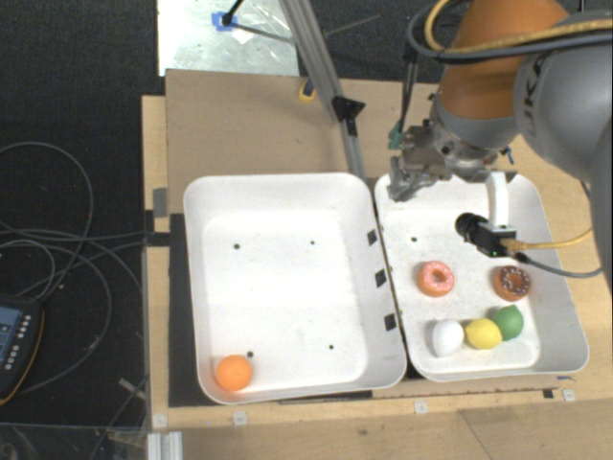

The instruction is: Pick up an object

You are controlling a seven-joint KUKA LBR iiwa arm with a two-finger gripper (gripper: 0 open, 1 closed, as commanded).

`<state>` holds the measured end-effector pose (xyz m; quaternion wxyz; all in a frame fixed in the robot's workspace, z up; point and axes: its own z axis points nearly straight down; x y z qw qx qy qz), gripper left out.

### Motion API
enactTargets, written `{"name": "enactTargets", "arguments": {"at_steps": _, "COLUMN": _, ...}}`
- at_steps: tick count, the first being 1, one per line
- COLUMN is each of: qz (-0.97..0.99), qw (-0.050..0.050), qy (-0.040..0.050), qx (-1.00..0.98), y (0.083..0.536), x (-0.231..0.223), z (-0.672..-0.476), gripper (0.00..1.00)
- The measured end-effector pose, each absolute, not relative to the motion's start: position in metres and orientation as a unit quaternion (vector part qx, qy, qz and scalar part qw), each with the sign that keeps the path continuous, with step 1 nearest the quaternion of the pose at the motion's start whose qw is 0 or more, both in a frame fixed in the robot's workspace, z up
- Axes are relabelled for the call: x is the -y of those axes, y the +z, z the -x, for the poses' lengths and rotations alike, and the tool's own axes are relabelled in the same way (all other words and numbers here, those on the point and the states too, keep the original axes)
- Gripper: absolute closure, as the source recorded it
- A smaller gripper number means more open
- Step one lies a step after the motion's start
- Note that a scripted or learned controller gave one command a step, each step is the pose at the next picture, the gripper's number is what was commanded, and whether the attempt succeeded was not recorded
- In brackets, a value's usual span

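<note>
Robotics laboratory: industrial arm (546, 94) over a worktop (249, 123) bearing two white bins (278, 195), loose cables (57, 247) on dark floor, control pendant (14, 338).

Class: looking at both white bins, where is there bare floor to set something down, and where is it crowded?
Left bin: bare except the orange ball at its near-left corner. Right bin: crowded near, with pink donut, brown donut, white, yellow and green balls; hand over the far end.

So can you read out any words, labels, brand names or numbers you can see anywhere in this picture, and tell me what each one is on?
No text can be read here.
Handheld pendant at the left edge: its screen is lit, but too small and blurred to read.
Grey arm link: dark marks at its edge, cut off and unreadable.
Two white bins and the toy food: no lettering visible.
</note>
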<state>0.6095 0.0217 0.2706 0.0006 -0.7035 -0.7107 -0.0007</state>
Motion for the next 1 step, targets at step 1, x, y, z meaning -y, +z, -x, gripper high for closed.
{"name": "enactTargets", "arguments": {"at_steps": 1, "qz": 0.703, "qw": 0.001, "qy": -0.0006, "qx": 0.711, "y": 0.2686, "x": -0.0721, "z": -0.5976, "gripper": 1.00}}
